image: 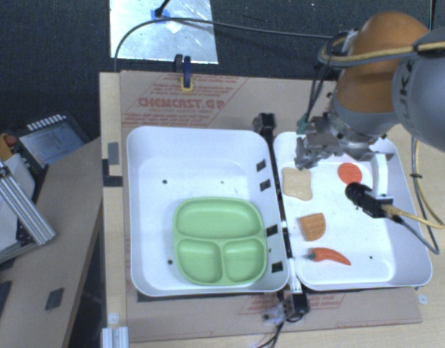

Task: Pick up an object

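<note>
My gripper (304, 159) hangs low over the back left part of the right bin (407, 270), just above the far edge of a pale beige slice of bread (297, 185). Nothing shows between it and the slice. To its right lies a red-orange round piece (349, 172). An orange block (312, 226) sits nearer the front, and a red chili pepper (328, 256) lies in front of that. The grey arm with its orange band (382, 56) comes in from the upper right.
The left bin (157, 158) holds a green divided plate (219, 239) at its front. A black clip-lined rim (275, 194) separates the two bins. Cardboard lies under both bins, and a metal rail stands at the far left.
</note>
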### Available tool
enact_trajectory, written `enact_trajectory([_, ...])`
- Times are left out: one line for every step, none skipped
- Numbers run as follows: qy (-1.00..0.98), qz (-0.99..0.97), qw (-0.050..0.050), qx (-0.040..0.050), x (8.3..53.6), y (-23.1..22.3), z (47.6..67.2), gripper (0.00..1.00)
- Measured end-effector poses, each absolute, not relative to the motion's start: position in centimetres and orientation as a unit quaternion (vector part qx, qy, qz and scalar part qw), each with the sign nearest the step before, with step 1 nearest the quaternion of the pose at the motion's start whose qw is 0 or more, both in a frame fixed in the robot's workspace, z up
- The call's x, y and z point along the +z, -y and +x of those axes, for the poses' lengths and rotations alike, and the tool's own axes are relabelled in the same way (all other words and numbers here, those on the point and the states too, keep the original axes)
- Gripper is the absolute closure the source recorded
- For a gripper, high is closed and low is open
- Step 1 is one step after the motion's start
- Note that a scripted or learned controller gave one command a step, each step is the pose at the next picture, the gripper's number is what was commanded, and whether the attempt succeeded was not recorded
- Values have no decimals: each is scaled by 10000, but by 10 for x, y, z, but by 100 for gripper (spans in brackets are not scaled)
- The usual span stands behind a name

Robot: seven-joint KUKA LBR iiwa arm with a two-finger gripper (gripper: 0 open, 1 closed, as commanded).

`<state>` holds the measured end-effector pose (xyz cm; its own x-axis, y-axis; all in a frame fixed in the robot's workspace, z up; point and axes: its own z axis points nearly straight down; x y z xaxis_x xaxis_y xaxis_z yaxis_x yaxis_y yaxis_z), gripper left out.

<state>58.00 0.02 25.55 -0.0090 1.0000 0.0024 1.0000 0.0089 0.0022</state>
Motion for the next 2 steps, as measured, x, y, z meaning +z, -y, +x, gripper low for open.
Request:
enact_trajectory([7100, -7042, 5, -10, 249, -47, 576, 100])
enact_trajectory([7103, -7039, 2, -17, 251, -99, 586, 100])
